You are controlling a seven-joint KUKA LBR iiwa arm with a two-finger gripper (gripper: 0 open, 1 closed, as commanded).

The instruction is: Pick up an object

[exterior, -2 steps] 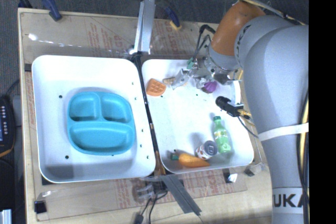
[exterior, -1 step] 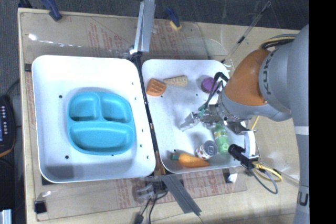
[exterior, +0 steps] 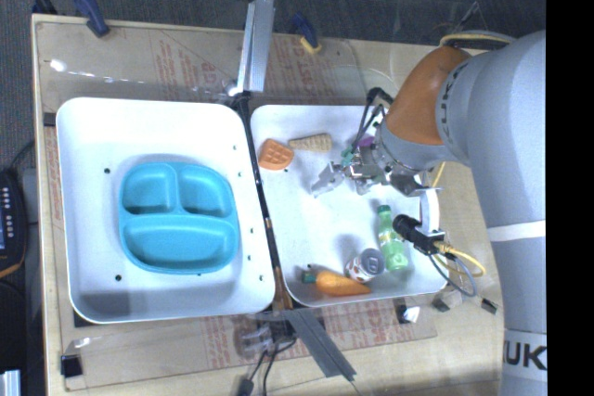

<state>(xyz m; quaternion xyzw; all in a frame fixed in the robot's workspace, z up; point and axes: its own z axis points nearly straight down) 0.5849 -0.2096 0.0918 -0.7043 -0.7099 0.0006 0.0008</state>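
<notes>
Camera view, looking down at a slant: the grey arm (exterior: 483,116) reaches in from the right over the right-hand white bin (exterior: 288,227), and its gripper (exterior: 336,173) hangs low above that bin's bare middle floor. Its fingers (exterior: 325,179) look spread apart with nothing between them, though they are small in the frame and the gap is hard to read with certainty. Just beyond the fingers, toward the divider, lies an orange wedge-shaped piece (exterior: 275,155), with a tan cone-shaped piece (exterior: 311,142) close beside it; both sit apart from the fingers, not touching. Nearer the front of the bin, well back from the fingers, are a green bottle (exterior: 390,241), a small can (exterior: 367,265) and a carrot (exterior: 336,284) along the front wall. Off to the far side of the fingers, the left-hand bin (exterior: 83,125) carries a blue divided tray (exterior: 178,216). By my judgement the step in hand is the approach: no object is picked yet. The next move calls for choosing a target, most likely the orange wedge or the cone, centring the fingers over it, dropping to the bin floor and closing squarely before lifting.
</notes>
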